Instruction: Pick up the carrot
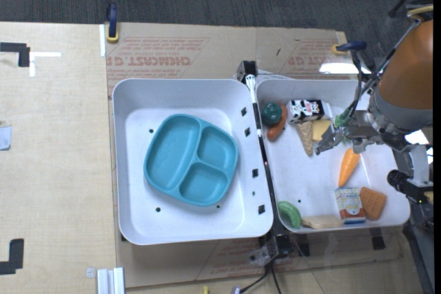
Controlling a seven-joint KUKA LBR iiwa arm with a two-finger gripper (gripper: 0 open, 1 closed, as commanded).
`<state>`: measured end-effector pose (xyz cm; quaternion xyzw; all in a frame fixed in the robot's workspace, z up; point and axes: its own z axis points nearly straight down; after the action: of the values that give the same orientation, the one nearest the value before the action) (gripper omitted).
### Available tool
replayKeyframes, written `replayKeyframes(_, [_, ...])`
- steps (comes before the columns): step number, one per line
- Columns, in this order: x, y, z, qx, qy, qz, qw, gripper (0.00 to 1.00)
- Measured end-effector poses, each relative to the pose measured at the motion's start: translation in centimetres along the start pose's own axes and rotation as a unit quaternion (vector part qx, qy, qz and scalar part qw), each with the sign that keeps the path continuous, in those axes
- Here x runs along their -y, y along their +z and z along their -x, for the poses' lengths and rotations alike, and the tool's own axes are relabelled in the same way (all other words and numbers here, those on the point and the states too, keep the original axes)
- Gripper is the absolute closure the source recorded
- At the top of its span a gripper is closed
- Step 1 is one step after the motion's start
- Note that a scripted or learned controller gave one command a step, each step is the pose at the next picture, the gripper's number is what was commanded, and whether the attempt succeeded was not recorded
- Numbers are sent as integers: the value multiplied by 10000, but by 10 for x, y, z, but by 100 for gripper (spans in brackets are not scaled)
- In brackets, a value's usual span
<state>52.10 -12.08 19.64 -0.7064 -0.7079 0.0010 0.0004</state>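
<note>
The carrot [349, 166] lies in the right bin [310, 200], tip toward the jaws [335, 138] just above; whether they are released or clenched, I cannot tell. Approach step, apparently: next, descend and straddle it.

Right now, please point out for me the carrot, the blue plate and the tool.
carrot [349, 166]: camera view, middle of its orange body.
blue plate [167, 148]: camera view, floor of its large left compartment.
tool [335, 138]: camera view, between its fingertips, just above the carrot's top end.
</note>
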Motion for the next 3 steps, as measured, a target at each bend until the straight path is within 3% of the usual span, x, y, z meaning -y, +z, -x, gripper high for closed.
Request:
replayKeyframes(1, [-12, 105, 29, -1, -254, 9, 9997, 0])
replayKeyframes(2, [15, 104, 75, -121, -636, -3, 9979, 0])
replayKeyframes(3, [14, 94, 79, -56, -595, 34, 9982, 100])
